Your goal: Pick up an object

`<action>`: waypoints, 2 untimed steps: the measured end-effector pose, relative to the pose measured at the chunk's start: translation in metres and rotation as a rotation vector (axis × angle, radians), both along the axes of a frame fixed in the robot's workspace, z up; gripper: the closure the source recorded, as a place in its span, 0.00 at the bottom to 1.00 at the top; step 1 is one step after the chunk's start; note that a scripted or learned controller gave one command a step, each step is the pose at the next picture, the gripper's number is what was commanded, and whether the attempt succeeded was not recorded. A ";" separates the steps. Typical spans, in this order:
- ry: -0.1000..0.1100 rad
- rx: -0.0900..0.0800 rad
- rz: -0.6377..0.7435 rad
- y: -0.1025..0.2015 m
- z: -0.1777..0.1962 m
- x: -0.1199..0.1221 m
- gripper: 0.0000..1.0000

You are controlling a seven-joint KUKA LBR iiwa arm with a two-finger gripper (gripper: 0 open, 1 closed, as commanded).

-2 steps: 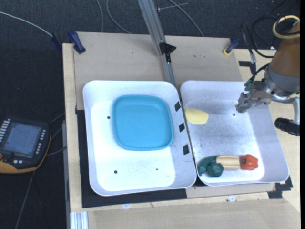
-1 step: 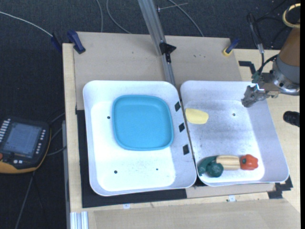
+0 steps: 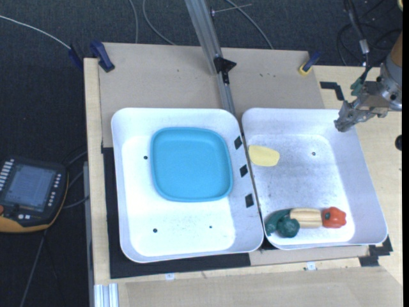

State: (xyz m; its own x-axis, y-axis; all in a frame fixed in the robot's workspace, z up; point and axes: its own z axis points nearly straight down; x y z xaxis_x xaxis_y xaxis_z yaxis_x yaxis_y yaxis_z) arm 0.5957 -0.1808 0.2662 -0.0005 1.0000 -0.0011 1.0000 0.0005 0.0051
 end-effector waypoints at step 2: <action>0.004 0.002 0.004 0.097 0.010 -0.015 1.00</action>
